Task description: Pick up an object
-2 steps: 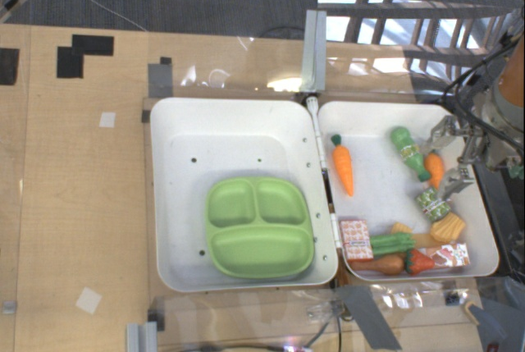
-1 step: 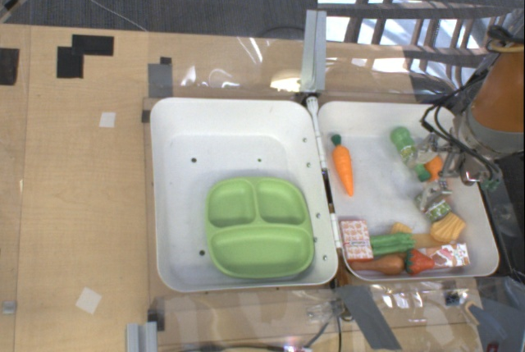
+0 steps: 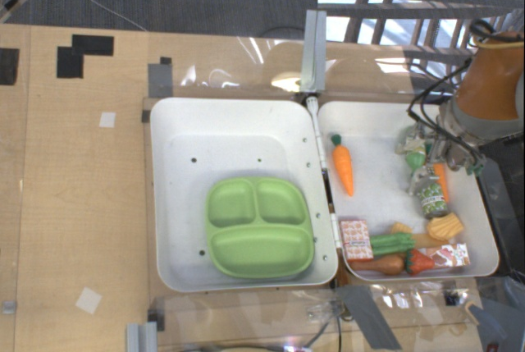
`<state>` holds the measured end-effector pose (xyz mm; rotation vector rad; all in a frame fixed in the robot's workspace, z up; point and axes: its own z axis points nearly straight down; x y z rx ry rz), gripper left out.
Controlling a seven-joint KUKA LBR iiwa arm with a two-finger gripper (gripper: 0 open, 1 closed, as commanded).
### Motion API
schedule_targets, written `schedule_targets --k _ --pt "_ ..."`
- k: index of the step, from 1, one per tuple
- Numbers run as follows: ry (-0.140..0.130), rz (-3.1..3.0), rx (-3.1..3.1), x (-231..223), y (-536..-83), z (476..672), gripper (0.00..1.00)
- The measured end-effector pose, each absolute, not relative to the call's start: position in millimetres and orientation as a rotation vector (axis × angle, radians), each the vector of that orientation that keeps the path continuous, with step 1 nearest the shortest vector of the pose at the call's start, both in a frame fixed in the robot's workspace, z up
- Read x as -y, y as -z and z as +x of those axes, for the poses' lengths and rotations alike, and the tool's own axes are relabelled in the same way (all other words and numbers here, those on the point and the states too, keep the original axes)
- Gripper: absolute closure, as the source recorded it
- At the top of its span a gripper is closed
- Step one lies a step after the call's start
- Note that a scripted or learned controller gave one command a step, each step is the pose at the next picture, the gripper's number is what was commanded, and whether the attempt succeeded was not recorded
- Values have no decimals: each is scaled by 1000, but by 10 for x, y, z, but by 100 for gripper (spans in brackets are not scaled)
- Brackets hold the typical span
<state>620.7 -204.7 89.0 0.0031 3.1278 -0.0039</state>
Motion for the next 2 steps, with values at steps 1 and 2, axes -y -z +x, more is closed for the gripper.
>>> schedule_targets --k 1,2 --pt "4 -156 -3125 1772 -893 5846 0" --pt "10 -166 -3107 1757 -1054 5904 100"
